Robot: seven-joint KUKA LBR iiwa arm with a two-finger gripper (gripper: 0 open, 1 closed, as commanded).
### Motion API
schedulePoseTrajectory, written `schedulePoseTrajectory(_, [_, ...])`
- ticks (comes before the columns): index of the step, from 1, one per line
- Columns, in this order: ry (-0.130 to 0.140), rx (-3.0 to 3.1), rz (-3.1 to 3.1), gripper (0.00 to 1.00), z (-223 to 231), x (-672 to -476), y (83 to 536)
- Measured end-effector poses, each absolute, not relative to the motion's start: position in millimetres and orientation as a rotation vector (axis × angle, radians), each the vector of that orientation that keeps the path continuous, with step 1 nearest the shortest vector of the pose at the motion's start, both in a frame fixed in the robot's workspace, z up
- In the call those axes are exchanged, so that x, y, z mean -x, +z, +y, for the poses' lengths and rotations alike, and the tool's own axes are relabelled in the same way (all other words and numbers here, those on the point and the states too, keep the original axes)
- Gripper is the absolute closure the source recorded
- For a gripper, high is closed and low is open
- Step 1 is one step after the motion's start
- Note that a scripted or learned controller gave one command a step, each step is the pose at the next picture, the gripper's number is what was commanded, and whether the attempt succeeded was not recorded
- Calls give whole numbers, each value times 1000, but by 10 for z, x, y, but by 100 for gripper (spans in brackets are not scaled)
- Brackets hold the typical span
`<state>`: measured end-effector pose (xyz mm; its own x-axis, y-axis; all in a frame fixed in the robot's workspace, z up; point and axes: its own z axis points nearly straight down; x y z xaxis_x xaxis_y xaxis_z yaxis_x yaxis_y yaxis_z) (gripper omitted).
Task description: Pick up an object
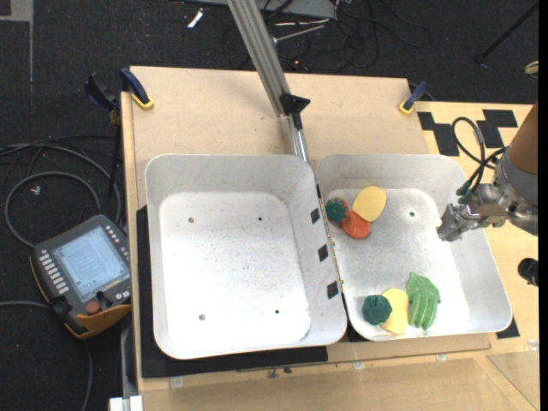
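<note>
Two white bins are set side by side on the wooden surface [214, 118]. The toys are piled in the right bin [454, 264]: a yellow one [370, 202], a green one [422, 299]. The pincer [450, 226] is hung above that bin's right side; its grip cannot be told.

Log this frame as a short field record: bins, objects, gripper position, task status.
left bin: white, shallow, bare floor showing
right bin: white, shallow, holds all the objects seen
upper cluster: yellow piece, orange piece, small dark green piece, close together near the divider
lower cluster: dark green ball, yellow piece, bright green leafy piece, near the front rim
gripper: at the right bin's right side, apart from both clusters
task status: nothing seen held; no pick yet
</note>
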<state>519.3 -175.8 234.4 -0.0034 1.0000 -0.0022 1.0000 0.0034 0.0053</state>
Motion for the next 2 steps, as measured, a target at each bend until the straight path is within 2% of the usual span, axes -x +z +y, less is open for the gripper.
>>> schedulePoseTrajectory(2, [3, -2213, 2233, 100, -608, -5117, 2295])
